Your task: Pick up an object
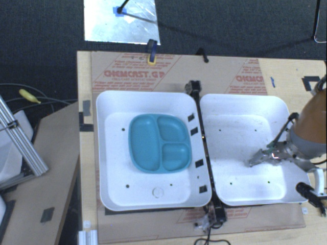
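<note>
A blue plate (158, 142) with three compartments lies flat in the middle of the left bin (115, 188). A small pale round mark or disc (157, 192) sits on that bin's floor, just in front of the plate. My gripper (259, 160) is low over the floor of the right bin (240, 121), on its right side, pointing left. It is well apart from the plate, and I see nothing held in it. The grey arm with its orange band (312, 121) comes in from the right edge.
Black clips (194, 131) line the ridge between the two bins. Both bins rest on a cardboard sheet (138, 70). A shiny foil sheet (121, 14) lies on the dark floor behind the bench. An aluminium frame (20, 142) stands at the left.
</note>
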Tool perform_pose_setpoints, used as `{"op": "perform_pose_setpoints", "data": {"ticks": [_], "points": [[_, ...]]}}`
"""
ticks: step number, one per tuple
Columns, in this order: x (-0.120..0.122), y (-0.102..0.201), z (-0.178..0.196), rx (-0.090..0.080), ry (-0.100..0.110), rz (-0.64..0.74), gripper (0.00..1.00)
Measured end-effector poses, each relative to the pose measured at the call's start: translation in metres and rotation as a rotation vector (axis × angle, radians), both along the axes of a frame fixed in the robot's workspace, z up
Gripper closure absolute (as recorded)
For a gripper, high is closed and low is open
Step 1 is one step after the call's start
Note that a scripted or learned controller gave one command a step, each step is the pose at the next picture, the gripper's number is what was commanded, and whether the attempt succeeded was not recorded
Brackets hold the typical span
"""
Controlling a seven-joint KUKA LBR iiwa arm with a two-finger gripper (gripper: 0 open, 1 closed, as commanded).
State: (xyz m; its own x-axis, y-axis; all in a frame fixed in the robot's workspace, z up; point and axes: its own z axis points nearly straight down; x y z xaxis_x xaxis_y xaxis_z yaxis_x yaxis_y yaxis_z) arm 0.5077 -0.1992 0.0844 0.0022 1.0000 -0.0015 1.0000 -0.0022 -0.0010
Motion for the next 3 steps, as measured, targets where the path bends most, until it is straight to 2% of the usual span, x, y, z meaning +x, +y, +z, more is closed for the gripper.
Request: {"op": "perform_pose_setpoints", "data": {"ticks": [1,3], "points": [[0.066,0.074,0.001,0.002,-0.008,0.015,0.00],[0.029,0.013,0.000,0.000,-0.001,0.000,0.00]]}}
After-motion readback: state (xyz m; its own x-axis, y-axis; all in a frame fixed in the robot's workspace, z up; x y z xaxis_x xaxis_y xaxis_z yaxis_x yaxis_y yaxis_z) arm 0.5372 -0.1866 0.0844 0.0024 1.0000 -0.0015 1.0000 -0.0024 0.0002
